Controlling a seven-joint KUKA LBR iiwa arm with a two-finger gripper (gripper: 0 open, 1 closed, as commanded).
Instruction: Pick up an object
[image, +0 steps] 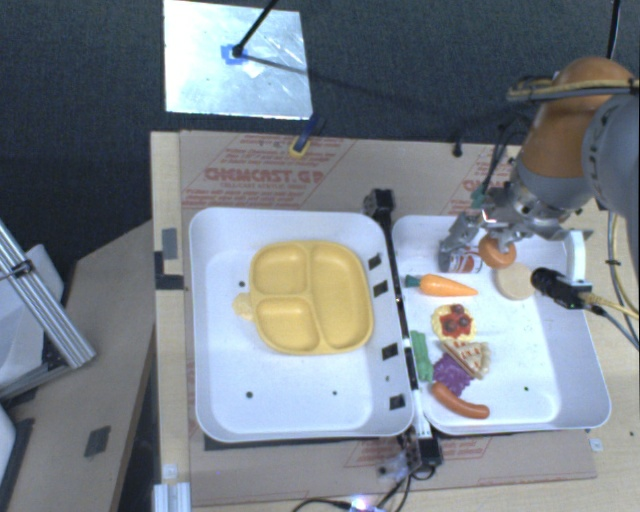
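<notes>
Camera view: the gripper (478, 240) is lowered at the right bin's (575, 400) far edge; whether its jaws are apart cannot be told. A carrot (446, 286) lies just near of it. A yellow tray (305, 297) occupies the left bin (215, 330).

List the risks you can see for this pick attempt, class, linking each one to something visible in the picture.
1. The gripper works at the far edge of the right bin, beside a round orange-brown toy; a rounded piece may well roll or slip away.
2. The toy carrot lies just below the gripper, so it could be nudged.
3. The pizza slice, purple piece and sausage lie crowded together, so one could drag another.
</notes>
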